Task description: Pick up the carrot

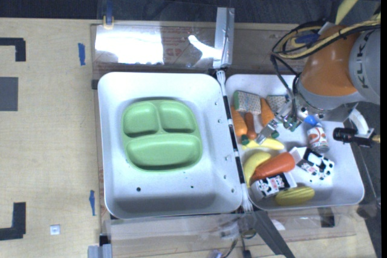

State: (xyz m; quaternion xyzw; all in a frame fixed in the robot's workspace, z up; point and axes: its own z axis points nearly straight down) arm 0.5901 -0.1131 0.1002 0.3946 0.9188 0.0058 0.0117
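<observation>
Hand (270,128) first: we see it low in the right bin (351,187), at the end of the arm (329,72) that comes in from the right, with its metal tips pointing down and left toward the clutter; whether those tips are apart or together we cannot tell, since they blur into the things beneath, and nothing sits plainly between them. Our carrot (273,165) lies just below the hand, slanted, resting against a banana (254,161) on its left and a black-and-white box (272,184) below, so it is wedged, not free. We judge the hand is placed over the pile to come down on a target, though it sits nearer a smaller orange piece (240,124) by the bin's left wall than the carrot's middle. On our left, the other bin (115,130) holds a green tray (161,133), likely where things go. Both bins rest on the worktop (42,130).
</observation>
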